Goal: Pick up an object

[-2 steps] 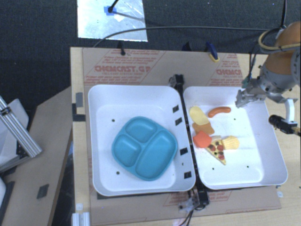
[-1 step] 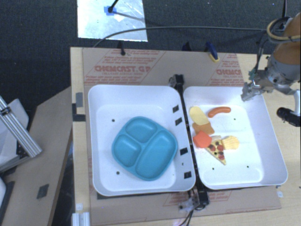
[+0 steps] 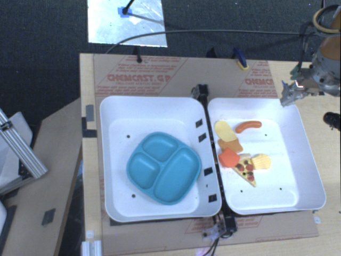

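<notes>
The blue divided plate (image 3: 164,167) lay nearest me in the left bin (image 3: 114,116). In the right bin (image 3: 306,143) sat toy food: pizza slice (image 3: 246,169), sausage (image 3: 249,125). My gripper (image 3: 290,93) hovered beyond its far corner; nothing was picked yet.

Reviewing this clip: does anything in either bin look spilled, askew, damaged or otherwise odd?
Nothing looks spilled or broken. The blue divided plate lies rotated at a slant in the left bin. The toy food in the right bin is bunched together, with the pizza slice touching its neighbours. The gripper hangs over the bin's far right corner.
</notes>
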Robot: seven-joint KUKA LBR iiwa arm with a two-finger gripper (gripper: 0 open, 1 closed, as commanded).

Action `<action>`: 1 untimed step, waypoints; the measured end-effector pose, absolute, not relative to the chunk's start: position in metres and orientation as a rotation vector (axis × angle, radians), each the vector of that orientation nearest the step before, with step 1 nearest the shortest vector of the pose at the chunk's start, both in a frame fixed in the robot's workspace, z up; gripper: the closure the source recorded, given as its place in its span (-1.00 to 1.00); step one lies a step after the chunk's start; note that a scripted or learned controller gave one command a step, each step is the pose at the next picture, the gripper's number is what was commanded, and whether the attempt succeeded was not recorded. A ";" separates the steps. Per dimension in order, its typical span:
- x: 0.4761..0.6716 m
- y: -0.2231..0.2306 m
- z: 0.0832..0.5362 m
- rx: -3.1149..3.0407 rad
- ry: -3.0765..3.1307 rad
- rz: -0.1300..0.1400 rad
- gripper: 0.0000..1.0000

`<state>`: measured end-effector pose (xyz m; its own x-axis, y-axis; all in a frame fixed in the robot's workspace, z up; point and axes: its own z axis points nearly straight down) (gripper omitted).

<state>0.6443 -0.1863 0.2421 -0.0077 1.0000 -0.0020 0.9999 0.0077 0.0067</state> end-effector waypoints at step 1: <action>0.631 -0.136 0.233 2.211 2.232 0.002 1.00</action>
